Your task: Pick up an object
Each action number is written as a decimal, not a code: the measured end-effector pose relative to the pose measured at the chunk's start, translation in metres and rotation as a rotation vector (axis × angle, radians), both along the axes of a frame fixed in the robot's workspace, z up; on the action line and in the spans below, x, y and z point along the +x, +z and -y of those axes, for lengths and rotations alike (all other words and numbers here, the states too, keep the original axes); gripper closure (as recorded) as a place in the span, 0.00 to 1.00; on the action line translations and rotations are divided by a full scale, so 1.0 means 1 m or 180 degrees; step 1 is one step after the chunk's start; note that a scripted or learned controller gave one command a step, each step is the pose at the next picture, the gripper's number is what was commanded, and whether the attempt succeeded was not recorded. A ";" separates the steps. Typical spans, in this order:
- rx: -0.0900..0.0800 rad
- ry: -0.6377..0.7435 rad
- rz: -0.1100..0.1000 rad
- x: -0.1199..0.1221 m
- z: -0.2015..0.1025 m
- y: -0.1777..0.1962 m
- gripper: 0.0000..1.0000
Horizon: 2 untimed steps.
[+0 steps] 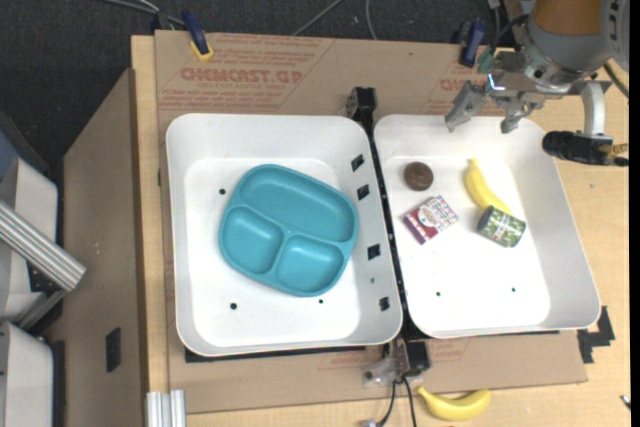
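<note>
Our claw (488, 113) is hanging over the far rim of the right bin (560, 300), fingers spread apart with nothing between them, so we'd say the pick hasn't started.

Targets all sit in that right bin, nearer the camera than the claw. The banana (482, 185) is the closest one and looks like our best bet. It lies slantwise, so we'd turn the wrist until the fingers straddle its narrow width, not its length. Then come straight down over its middle. We'd watch the green can (501, 226), which sits just beside the banana's lower end and could get bumped if we go in too low on it. The can lies on its side and may roll, so we'd skip it.

Count time, right bin: one banana, one green can, one small brown round thing (418, 176), one little red and white packet (431, 218). Left bin (190, 245): one teal divided plate (288, 229). There's also a second banana (456, 403) lying out on the desk (150, 215), past the near edge of the bins.
</note>
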<state>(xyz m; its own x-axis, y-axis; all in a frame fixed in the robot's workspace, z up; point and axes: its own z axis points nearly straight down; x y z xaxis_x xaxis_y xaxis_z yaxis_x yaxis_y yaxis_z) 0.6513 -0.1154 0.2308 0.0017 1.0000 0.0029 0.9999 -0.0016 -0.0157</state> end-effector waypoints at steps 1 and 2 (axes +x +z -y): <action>-0.0006 0.0008 0.0047 0.003 0.000 0.009 0.00; -0.0006 0.0004 0.0032 0.002 0.003 -0.034 0.00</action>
<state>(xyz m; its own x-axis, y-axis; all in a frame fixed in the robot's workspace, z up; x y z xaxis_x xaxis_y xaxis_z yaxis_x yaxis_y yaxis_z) 0.6533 -0.1179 0.1973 0.0005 1.0000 0.0012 1.0000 -0.0005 -0.0057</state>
